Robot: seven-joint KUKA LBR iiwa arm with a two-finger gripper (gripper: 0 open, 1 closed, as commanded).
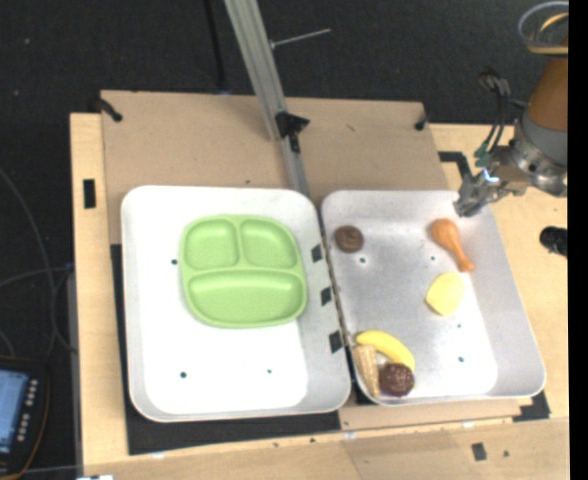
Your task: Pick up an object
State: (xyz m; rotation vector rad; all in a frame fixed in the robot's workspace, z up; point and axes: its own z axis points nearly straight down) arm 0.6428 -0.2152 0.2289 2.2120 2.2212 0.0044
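The right bin holds an orange drumstick-shaped toy at its upper right. A pale yellow wedge lies just below it. A small brown round piece sits near the bin's upper left. At the near left corner lie a yellow banana and a dark brown round piece, next to a tan piece. My gripper hangs over the right bin's upper right corner, just above and right of the orange toy. Nothing shows between its tips.
The left bin bears a green three-compartment plate. A grey metal pole slants up from the seam between the bins. Black clips line that seam. Tan bench board surrounds both bins.
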